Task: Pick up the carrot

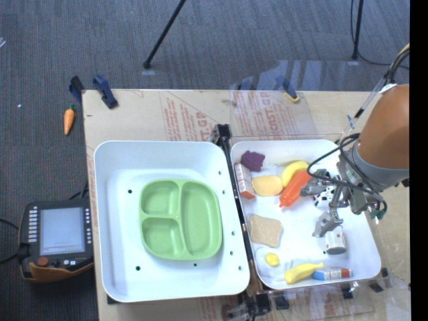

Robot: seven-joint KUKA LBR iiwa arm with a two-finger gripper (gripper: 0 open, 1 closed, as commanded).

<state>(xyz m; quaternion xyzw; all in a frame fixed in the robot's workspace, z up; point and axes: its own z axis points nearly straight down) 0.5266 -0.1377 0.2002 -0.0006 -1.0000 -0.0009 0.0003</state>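
The carrot (294, 189) is orange-red and lies at a slant in the upper middle of the right bin (371, 243). Its top end touches a yellow fruit (294, 171), and a pale yellow potato-like piece (267, 185) lies just to its left. My gripper (322, 206) hangs low over the bin just right of the carrot, under the grey wrist and orange band (394, 129). Nothing is visibly held. The carrot rests on the bin floor, beside the gripper and apart from it.
The right bin also holds a purple piece (252, 159), a small carton (243, 180), a bread slice (265, 230), a fried egg (271, 259), a banana (302, 271), a tube (332, 273) and a white cup (335, 241). A green divided plate (180, 219) sits in the left bin. A second small carrot (68, 120) lies on the floor.
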